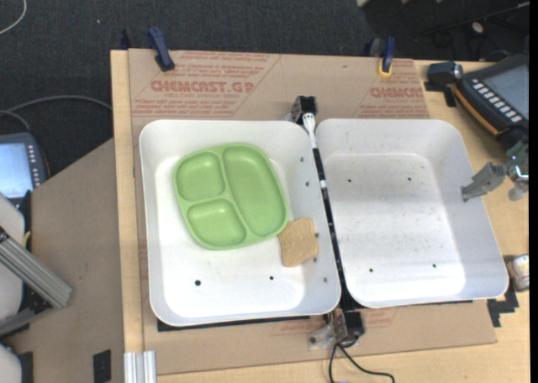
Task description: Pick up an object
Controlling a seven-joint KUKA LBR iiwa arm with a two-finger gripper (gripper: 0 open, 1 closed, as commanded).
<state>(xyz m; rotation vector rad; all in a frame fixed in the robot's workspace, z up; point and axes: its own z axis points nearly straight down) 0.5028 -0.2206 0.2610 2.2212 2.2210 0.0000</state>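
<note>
Gripper at right bin edge

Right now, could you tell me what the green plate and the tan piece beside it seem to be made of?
Green plate: probably moulded plastic, judging by its smooth, even colour, soft sheen and three formed compartments. Tan piece: matte and speckled, possibly cork or sponge; the view leaves that open.

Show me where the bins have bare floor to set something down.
The right bin has open floor wall to wall. In the left bin, the green divided plate and tan sponge crowd the centre; bare strips run along its front and left walls.
</note>
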